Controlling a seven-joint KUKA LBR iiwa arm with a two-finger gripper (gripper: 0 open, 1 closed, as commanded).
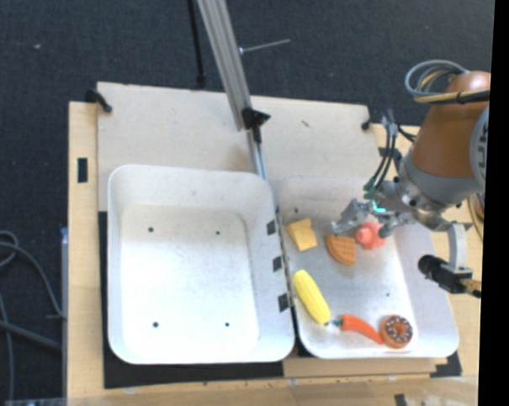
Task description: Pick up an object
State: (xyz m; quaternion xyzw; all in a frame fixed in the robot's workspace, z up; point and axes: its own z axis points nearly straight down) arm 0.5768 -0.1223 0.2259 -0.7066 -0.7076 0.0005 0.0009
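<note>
Approach step is in hand: the gripper (pixel 365 220) hangs low over the right bin (pixel 426 332), at its upper middle, with a small red object (pixel 370 237) just beside its tips and an orange wedge (pixel 342 249) just left of that. Finger state cannot be told from this slanted view, and nothing is visibly clamped, so no grasp is confirmed. Other candidates lie in the same bin: a yellow block (pixel 302 234) near the left wall, a corn cob (pixel 312 296) below it, a carrot (pixel 360 327) and a brown ring (pixel 396 330) along the near edge. The next move likely calls for centring the tips over the red object, descending, closing, then lifting straight up to verify hold. The left bin (pixel 118 234) is well apart from the gripper.
</note>
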